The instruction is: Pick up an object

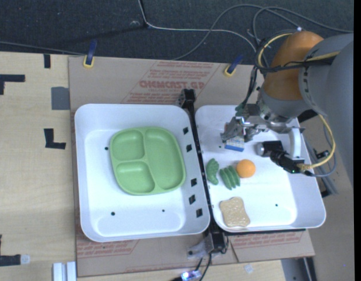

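In the right bin (298, 212) lie an orange ball (245, 168), two green vegetable-like pieces (213, 171) (230, 177) and a tan slice of bread (234, 212) near the front. My gripper (235, 134) hangs low over the bin's upper left part, above and left of the orange ball. A small blue and white thing (234, 146) shows just under the gripper's tip; whether it is between the fingers is unclear.
The left bin (89, 157) holds a green divided plate (147, 160). A black divider (193, 151) runs between the bins. The grey arm with its orange band (289, 63) and cables cover the right bin's upper right corner.
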`<state>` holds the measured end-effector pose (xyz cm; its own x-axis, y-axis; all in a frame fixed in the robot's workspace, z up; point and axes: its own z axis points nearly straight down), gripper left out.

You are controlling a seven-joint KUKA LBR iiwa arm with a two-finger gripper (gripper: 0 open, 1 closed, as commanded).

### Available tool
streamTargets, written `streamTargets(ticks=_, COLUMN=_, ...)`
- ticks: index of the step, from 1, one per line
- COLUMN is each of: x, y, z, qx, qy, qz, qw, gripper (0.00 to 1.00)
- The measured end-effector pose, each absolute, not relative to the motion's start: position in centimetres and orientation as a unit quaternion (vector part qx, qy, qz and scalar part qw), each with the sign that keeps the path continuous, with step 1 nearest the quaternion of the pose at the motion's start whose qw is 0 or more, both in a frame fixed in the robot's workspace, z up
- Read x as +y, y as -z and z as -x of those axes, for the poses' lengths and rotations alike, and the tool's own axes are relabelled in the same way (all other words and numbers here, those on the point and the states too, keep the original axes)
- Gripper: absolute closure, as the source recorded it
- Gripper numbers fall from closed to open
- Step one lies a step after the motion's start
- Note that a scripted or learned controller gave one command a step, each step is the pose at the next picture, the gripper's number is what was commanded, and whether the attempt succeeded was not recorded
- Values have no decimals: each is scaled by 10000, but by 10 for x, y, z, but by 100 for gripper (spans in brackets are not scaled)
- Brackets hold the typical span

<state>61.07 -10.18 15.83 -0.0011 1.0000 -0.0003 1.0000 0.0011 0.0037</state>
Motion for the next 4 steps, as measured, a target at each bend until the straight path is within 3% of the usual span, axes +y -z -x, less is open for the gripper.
streamTargets(ticks=2, x=-104, y=-264, z=-623, qx=7074, qy=-12, qz=-7068, qw=18, gripper=100)
streamTargets(ticks=3, x=-59, y=-253, z=-596, qx=7084, qy=10, qz=-7058, qw=-14, gripper=100)
streamTargets(ticks=4, x=-13, y=-249, z=-588, qx=7089, qy=9, qz=-7053, qw=-11, gripper=100)
